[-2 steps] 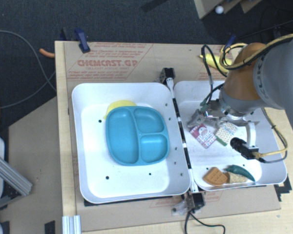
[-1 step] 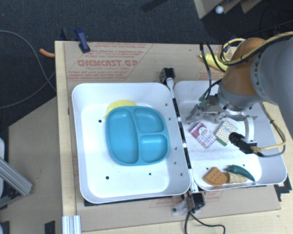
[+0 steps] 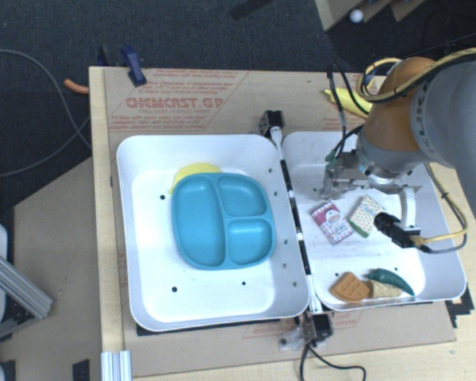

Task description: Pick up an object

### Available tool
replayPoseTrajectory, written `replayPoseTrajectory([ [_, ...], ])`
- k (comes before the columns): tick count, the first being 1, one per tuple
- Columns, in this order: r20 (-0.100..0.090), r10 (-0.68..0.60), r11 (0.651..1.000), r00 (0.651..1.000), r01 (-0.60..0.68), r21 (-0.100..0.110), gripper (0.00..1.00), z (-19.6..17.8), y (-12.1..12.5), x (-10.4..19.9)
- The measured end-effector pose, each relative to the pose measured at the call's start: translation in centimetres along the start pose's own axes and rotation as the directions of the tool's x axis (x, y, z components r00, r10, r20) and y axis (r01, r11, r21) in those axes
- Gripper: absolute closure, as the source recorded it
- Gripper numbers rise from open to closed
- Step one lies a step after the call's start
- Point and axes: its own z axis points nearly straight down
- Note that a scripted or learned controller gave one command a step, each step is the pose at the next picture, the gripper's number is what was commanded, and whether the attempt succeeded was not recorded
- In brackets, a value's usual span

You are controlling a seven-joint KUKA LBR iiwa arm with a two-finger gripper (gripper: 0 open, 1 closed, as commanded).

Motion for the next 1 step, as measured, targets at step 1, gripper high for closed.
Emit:
replayPoseTrajectory([
  [1, 0.0, 0.0, 1.0, 1.0, 0.0, 0.0, 0.0, 0.02, -0.01, 0.0],
])
